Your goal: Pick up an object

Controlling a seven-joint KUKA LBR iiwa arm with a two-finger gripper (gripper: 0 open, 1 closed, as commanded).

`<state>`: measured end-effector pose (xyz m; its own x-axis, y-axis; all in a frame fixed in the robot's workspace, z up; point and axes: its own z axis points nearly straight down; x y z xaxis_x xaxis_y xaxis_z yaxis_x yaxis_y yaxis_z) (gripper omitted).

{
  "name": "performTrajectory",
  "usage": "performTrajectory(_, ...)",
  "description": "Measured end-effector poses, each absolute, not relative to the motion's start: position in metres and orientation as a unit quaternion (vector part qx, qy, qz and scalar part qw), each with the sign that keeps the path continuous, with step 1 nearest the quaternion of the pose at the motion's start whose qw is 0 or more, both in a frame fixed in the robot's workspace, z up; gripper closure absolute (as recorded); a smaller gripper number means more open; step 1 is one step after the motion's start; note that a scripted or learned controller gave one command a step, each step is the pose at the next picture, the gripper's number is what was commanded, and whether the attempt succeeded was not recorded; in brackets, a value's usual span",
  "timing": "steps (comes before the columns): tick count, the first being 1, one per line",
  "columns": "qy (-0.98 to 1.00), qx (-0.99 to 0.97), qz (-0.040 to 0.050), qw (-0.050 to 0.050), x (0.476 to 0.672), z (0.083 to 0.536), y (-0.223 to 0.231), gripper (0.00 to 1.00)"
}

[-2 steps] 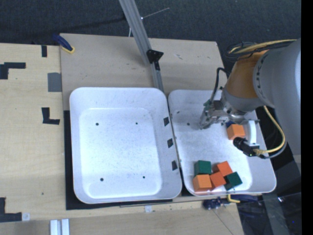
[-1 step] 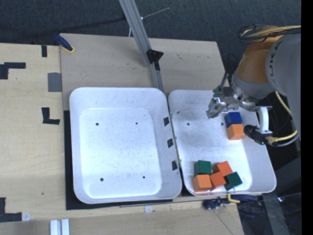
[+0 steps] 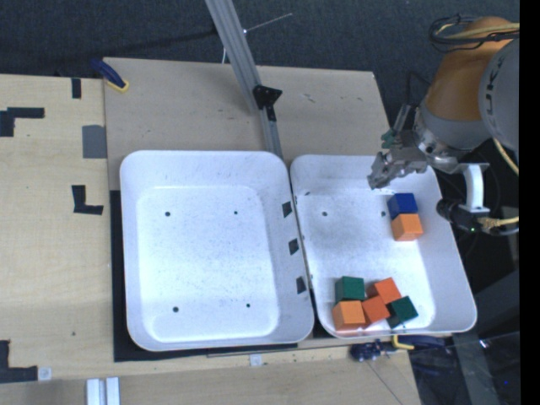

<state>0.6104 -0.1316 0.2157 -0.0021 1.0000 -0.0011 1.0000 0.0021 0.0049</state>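
My gripper (image 3: 381, 178) hangs over the back of the right bin (image 3: 354, 234), just left of and above a blue block (image 3: 402, 202). An orange block (image 3: 407, 226) sits right below the blue one, touching it. At the bin's front lies a cluster of blocks: a green one (image 3: 349, 288), an orange one (image 3: 348, 313), another orange one (image 3: 386, 292) and a dark green one (image 3: 402, 310). Nothing is visible between the gripper's tips.
The left bin (image 3: 207, 243) lies beside the right one, with black clips along the shared rim. A grey metal pole (image 3: 240, 49) slants across the bench behind the bins. The arm's orange band (image 3: 460, 74) is at the right.
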Motion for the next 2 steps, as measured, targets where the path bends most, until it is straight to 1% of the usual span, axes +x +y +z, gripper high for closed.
performTrajectory(1,0.709,0.705,0.0,-0.001,0.622,0.208,-0.077,1.0)
performTrajectory(2,0.708,0.706,-0.0007,0.0,0.628,0.204,-0.029,1.0)
